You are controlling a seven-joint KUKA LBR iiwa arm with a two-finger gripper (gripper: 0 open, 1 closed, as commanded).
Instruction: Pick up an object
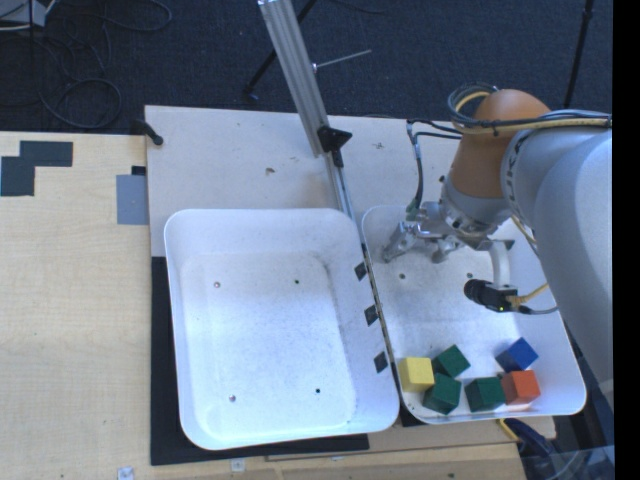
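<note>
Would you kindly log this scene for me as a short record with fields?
left bin: white, shallow
right bin: holds the blocks, all at its near end
blocks: yellow, three green, blue, orange
gripper: over the right bin's far end, apart from the blocks, holding nothing
arm: reaches in from the right

This is a robotics lab. A pale wooden desk (70, 298) carries two shallow white plastic bins (265, 328) side by side on a black mat, with a slanted aluminium profile rail (298, 78) mounted behind them. Black cables (90, 43) trail over dark carpet. A large grey industrial arm with an orange band (500, 153) leans in, and small coloured test cubes (470, 378) lie in one bin.
</note>
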